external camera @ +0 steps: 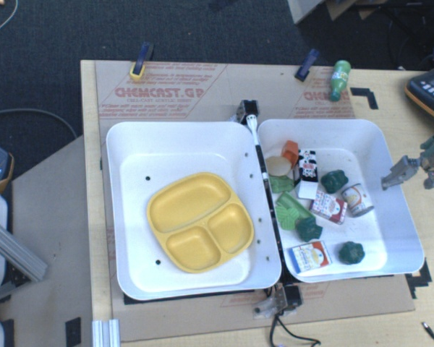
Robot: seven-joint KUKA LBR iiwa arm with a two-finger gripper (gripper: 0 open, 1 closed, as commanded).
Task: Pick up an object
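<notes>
The right bin (390, 144) holds several small objects: an orange block (290, 151), a tan disc (278, 166), a black-and-white carton (307, 165), a small can (358, 199), a red-and-white packet (328, 207), a red-and-white box (308, 256), a light green piece (291, 210) and dark green toy vegetables (334, 181) (308, 228) (351, 252). My gripper (411, 177) hangs at the bin's right rim, to the right of the can and apart from every object. Its fingers are spread, with nothing between them.
The left bin (130, 150) holds a yellow divided plate (200, 221). A green bottle (339, 79) lies on the board behind the right bin. Blue clamps (140, 61) (307, 65) grip the board's far edge. A black divider (261, 166) runs between the bins.
</notes>
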